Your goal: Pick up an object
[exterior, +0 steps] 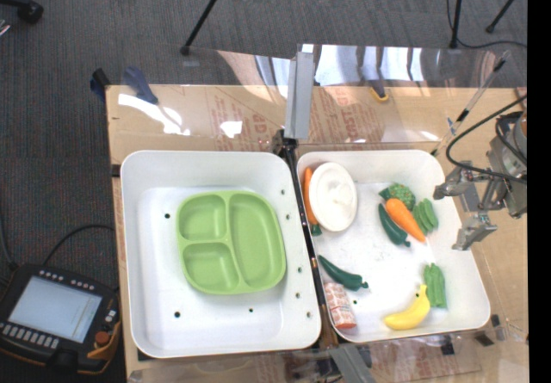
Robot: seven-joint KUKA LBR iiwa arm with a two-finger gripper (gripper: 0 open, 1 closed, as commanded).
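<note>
No object has been picked yet; the candidates all lie in the right bin (448,170). Near its right wall sits a cluster: a carrot (405,219) lying across a dark green cucumber (393,225), a broccoli floret (399,194) just above them and a pea pod (425,214) beside them. Toward the front right corner are a second green pod (436,284) and a banana (410,311). Against the left wall rest a white bowl (333,196), tipped on its side as far as I can judge, with an orange piece (307,192) tucked behind it; further front lie another dark green vegetable (343,273) and a small red-and-white packet (340,305).

The gripper (476,216) hangs over the right rim of this bin, above the objects and touching none; its fingers stand apart with nothing between them. The step in hand looks like the approach. The next move calls for travel inward over the bin, then a descent onto one piece; the banana or the front pod, lying apart from neighbours, seem easier than the crowded carrot cluster.

The left bin (138,200) holds a light green divided plate (231,241) near its middle, its three compartments bare.
</note>
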